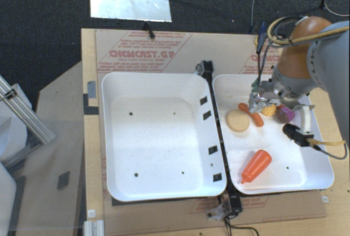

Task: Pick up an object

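The left bin (158, 142) gives a wide open floor, bounded only by its rim. In the right bin (306, 172) the crowding sits toward 11 o'clock. The pincer (256, 101) hangs there with a small orange piece (243, 106) at its 8 o'clock, a beige disc (238, 121) at 7, an orange sausage (257, 119) at 6, and a yellow lump (268, 110) and a purple lump (284, 114) at 4, all packed close. The arm (328, 57) covers the 1 o'clock corner. A carrot (256, 165) lies tilted at the bin's 7 o'clock, apart from that cluster. A bare strip of floor runs between them, and the 5 o'clock corner is open.
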Controlling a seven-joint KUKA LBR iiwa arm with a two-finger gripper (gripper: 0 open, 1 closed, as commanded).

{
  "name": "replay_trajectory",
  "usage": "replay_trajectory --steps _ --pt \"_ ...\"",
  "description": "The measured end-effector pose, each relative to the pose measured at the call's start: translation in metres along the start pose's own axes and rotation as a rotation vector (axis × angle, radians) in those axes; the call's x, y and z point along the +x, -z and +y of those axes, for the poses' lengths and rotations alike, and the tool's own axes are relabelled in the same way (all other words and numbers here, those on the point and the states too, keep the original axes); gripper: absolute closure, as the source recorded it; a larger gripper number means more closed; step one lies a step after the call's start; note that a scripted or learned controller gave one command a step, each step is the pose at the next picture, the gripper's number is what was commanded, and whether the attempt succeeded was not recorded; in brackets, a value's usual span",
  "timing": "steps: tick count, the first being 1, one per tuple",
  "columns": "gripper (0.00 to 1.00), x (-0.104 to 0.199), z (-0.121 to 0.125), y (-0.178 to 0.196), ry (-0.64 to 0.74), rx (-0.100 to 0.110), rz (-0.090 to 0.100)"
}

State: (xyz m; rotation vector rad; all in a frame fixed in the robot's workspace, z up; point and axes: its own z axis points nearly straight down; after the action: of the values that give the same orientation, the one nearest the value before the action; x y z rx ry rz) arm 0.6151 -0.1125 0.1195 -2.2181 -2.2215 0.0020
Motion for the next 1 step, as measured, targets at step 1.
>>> replay_trajectory --steps 1 --pt "1.0 0.0077 0.0044 -0.0304 0.002 -0.01 -0.004"
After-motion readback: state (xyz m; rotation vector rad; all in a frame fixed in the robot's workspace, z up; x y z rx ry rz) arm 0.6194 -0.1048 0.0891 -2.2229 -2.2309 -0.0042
